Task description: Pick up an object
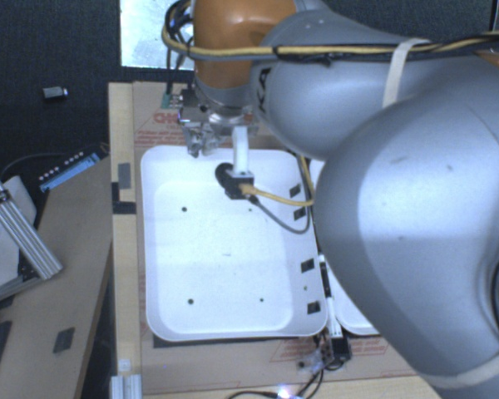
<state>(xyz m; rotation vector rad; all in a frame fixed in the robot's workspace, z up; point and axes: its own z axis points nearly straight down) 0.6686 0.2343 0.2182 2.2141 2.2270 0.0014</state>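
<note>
Above the white bin's [224,281] far edge hangs the gripper [219,151]; whether clenched, I cannot tell.

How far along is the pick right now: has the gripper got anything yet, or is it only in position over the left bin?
Done: the grey arm with the orange band has reached across, placing the two-finger gripper at the far edge of the shallow white left bin. In hand: nothing shows between its fingers. Left: the whole pick, grasp and lift. I cannot make out any object on the visible bin floor to grasp.
</note>
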